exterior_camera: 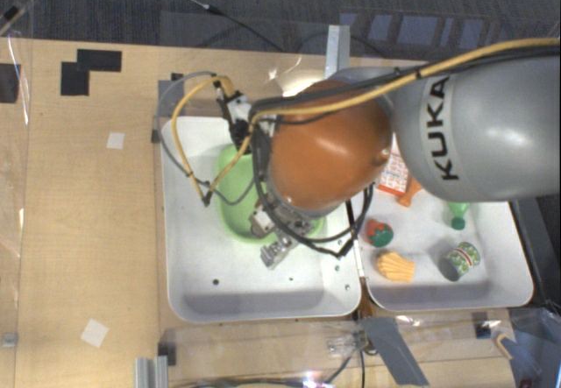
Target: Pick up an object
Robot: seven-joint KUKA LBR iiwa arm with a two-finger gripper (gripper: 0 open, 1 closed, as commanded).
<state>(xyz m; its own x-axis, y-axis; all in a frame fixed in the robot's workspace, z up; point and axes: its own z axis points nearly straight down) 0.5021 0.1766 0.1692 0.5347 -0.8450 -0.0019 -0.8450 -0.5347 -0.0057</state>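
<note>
Green bowl (235, 202) in left bin (188, 290), partly covered by the arm (329, 154); end effector (276, 250) lowered beside it, presumably for grasping; finger state cannot be told.

Arm (491, 128): grey casing, black lettering, orange band (329, 154), yellow cable (188, 102). Tool (276, 250): silver metal. Behind the tool: pale green bowl (232, 198). Bins (210, 290): white. Right of the tool: yellow toy (396, 267), red-and-green toy (379, 233), patterned green-grey can (459, 259). Worktop (79, 229): light wood.
</note>
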